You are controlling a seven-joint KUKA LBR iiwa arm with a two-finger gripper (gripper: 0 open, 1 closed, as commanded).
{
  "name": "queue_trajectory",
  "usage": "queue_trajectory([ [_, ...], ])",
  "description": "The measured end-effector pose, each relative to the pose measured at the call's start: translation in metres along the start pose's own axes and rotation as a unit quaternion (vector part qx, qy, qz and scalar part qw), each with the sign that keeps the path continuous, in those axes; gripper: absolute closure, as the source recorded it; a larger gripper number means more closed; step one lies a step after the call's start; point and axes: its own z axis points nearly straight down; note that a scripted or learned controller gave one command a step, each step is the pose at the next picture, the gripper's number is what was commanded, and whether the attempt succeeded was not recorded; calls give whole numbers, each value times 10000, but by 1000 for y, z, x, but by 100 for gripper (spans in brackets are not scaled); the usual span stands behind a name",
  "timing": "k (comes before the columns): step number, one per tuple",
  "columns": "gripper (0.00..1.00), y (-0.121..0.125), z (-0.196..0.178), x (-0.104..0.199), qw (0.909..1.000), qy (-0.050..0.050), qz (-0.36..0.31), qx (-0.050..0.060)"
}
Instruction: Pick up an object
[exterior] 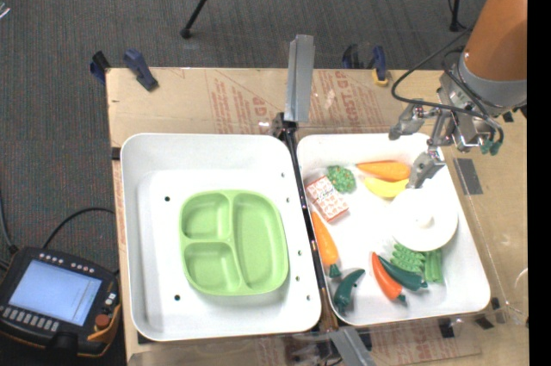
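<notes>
My gripper (424, 169) hangs over the back right part of the right bin (476, 265), at the end of my arm (499, 28), which comes in from the right with its orange band above the wrist. Whether it is released or clenched I cannot tell from this angle, and nothing shows grasped in it. It sits just above the right end of a yellow banana (384, 186), which lies touching an orange carrot-like piece (385, 170) behind it. Just left of those are a green bunch of broccoli (342, 177) and a small red-and-white box (327, 198). A white plate (425, 225) rests just below the gripper, towards the front. Along the bin's left wall lies a long carrot (325, 240), with a dark teal piece (346, 288) at its front end. Near the front sit a red pepper (385, 278) and green vegetables (415, 263), crowded together. The left bin (138, 183) holds a green divided tray (233, 242) in its middle.
</notes>
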Motion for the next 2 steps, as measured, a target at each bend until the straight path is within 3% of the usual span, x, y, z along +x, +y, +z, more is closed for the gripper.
queue_trajectory([
  [1,0,-13,167,34,9946,75,1033,-14],
  [2,0,15,187,99,9926,35,1213,-7],
])
